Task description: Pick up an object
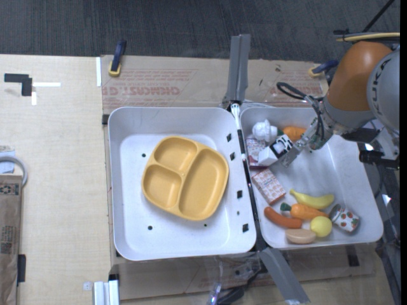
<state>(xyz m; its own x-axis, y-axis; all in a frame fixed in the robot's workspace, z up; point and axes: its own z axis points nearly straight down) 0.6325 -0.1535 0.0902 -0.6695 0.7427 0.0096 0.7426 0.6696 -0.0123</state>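
The right bin (356,170) holds several small items. Along its left side lie a white crumpled object (264,131), an orange fruit (294,132), a red-and-white packet (255,150) and a red-patterned box (268,185). Near the front lie a banana (311,199), a carrot (306,211), a red sausage-shaped item (282,218), a lemon (321,226), a tan oval piece (300,236) and a small patterned can (344,219). My gripper (287,151) reaches down into the bin's back left part, its tip right beside the packet and below the white object.
The left bin (127,189) holds a yellow divided plate (186,176). A metal divider (239,75) runs between the bins at the back. The arm's orange band (356,75) hangs over the right bin's back right corner. A blue-and-yellow clamp (116,57) sits at the bench's rear.
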